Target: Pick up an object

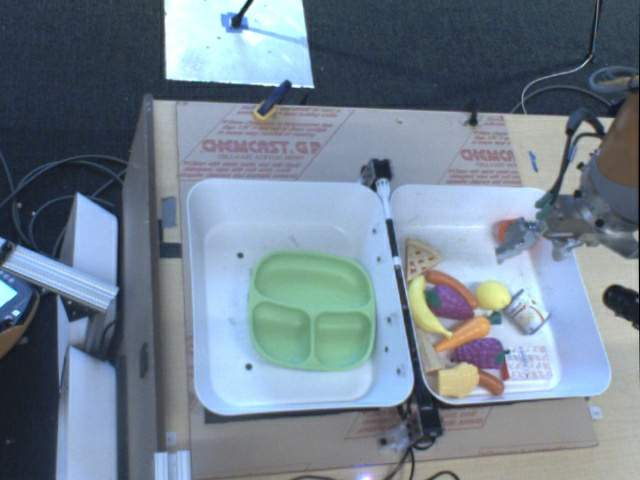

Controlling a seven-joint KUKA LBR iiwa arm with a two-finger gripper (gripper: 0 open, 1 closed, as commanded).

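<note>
Gripper (522,238) hovering over right bin (590,338), fingers grasping small orange object (510,231); toy food pile (465,328) lying below; green tray (312,310) sitting in left bin (215,268).

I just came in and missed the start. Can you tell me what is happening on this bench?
A robot arm reaches in from the right, and its end effector is over the far part of the right bin. Something orange sits at its tip, but I cannot tell whether it is gripped. Toy food lies in that bin: a banana, a lemon, a carrot, purple grapes. The left bin holds a green divided plate.
</note>
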